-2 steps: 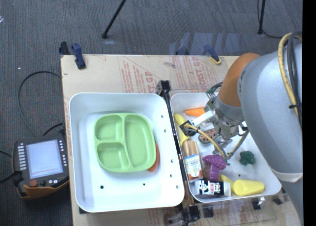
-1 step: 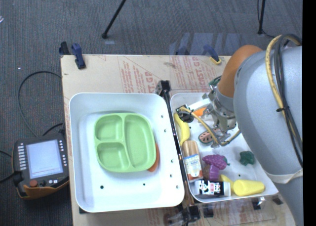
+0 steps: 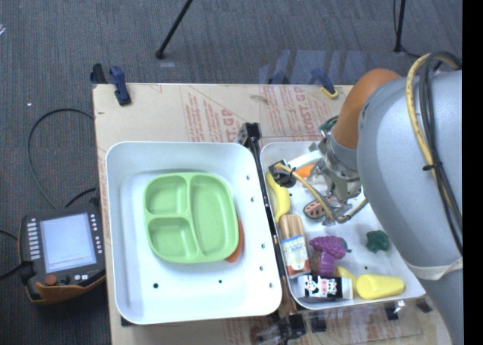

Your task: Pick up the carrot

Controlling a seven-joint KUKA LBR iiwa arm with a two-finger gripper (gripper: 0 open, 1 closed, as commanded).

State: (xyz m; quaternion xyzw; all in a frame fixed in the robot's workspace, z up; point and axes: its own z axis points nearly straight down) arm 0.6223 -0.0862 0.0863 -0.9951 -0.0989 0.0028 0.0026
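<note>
1. Over the right bin [image 3: 358, 262], my end effector [image 3: 334, 198] hangs low towards the far end. My own wrist covers it, so I cannot tell whether it is apart or together.
2. The carrot [image 3: 303, 172] shows as a small orange bit in the same bin. It lies just beside the end effector, on the view's left and slightly farther from the camera.
3. A brown pretzel [image 3: 315, 205] lies close against the end effector's left side. I cannot tell whether they touch.
4. Farther left, a banana [image 3: 278, 194] runs along the bin wall.
5. Nearer the camera than the end effector lie a hot dog [image 3: 290, 227], grapes [image 3: 328, 248], broccoli [image 3: 377, 241], a lemon [image 3: 379, 285] and a cow-print carton [image 3: 324, 288].
6. Well to the left, the left bin [image 3: 128, 185] on the worktop [image 3: 196, 109] holds a green plate [image 3: 189, 215].
</note>
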